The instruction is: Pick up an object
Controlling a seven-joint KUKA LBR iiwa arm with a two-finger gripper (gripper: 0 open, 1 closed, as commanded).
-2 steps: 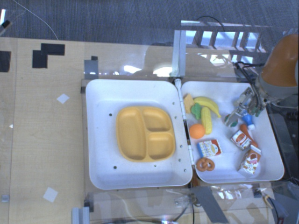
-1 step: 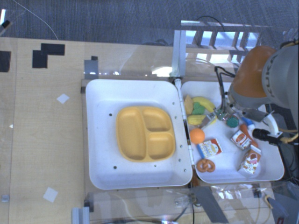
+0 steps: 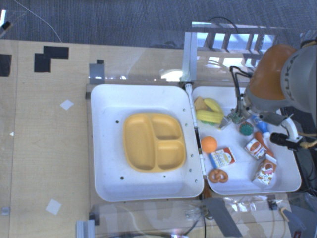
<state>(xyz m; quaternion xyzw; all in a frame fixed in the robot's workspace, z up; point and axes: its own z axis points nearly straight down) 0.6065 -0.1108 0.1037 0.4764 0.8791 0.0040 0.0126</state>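
A: Start at the near edge of the right bin (image 3: 297, 182). What's there?

B: A pretzel (image 3: 218, 175) by the near-left corner and a small red-and-white carton (image 3: 265, 173) by the near-right. Just behind them lie a flat snack packet (image 3: 222, 157), an orange ball (image 3: 209, 144) and a second small carton (image 3: 256, 148). Farther back a bunch of bananas (image 3: 209, 111) rests against the left wall, with a teal round piece (image 3: 246, 129) and a small blue-capped item (image 3: 261, 127) toward the middle.

A: And the hand?

B: The hand (image 3: 232, 118) is low in the right bin, just right of the bananas, below the grey arm (image 3: 302, 78). Whether it's spread or closed I cannot tell; it's small and partly lost among the things around it. I see nothing clearly held.

A: So what's the target?

B: The task names none. By position, I'd guess the bananas or the teal piece.

A: What might go wrong?

B: Crowding, mostly. The bananas sit against the wall, so a closing hand could shove them into it rather than get around them. They're curved and smooth-looking, and I'd expect them to roll or slip out on lifting. The hand might also nudge the teal piece and close on nothing.

A: The left bin (image 3: 106, 182)?

B: It holds a yellow divided tray (image 3: 153, 142), well apart from all this.
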